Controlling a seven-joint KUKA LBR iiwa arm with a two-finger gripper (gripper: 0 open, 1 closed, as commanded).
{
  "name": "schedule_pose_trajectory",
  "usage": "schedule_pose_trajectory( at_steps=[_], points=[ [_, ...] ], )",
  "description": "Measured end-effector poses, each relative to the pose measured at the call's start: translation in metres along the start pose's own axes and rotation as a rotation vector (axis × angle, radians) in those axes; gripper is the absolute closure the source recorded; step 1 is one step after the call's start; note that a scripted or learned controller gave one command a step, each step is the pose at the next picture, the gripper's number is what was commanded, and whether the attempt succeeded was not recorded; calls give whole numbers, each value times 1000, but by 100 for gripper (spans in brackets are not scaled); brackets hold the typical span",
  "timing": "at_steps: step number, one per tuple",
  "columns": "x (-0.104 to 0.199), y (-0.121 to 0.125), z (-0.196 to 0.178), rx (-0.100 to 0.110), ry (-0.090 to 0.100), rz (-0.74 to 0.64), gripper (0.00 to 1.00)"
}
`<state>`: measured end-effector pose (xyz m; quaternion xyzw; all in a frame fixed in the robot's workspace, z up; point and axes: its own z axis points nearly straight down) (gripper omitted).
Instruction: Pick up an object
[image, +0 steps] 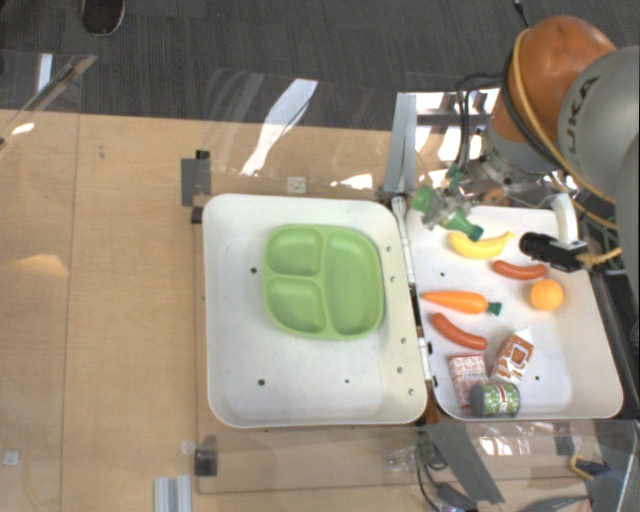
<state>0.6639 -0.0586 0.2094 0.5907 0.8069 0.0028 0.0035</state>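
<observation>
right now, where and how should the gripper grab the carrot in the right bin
Probably the carrot at mid-length on its orange body, coming straight down with the gripper closing across its narrow width. It lies flat, pointing left-right, with bare floor of the right bin on both sides.

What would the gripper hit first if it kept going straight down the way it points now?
Probably the yellow banana. The gripper, with its green-tipped fingers, hangs at the far left corner of the right bin, pointing down toward the floor just beside the banana. Depth is unclear from this slant, so it could instead land on bare bin floor.
</observation>
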Motion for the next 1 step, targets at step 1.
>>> schedule_pose_trajectory(
  at_steps=[1],
  points=[
    [16,-50,-21,2,0,71,100]
  ],
)
